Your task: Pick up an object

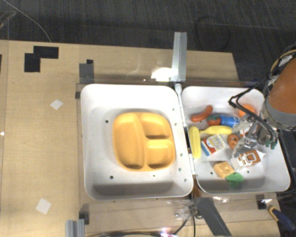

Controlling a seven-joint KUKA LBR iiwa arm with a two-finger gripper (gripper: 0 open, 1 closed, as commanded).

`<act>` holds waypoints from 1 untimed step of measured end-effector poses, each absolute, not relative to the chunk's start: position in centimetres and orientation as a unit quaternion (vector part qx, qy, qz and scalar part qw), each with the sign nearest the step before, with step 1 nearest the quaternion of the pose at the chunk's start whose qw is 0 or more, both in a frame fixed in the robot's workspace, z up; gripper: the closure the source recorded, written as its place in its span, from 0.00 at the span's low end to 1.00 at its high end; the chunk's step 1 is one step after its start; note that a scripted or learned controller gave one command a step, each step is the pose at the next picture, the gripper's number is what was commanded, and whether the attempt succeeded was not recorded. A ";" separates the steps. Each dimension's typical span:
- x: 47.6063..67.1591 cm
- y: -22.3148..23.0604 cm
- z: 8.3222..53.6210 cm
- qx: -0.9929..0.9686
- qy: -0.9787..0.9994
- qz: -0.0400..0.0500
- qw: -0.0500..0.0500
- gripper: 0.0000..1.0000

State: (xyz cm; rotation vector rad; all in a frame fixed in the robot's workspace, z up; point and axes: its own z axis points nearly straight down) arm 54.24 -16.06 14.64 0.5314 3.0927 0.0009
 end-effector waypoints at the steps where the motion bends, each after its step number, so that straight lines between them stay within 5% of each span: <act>1: 61.3 -17.3 9.7 0.225 0.974 0.001 0.009 0.00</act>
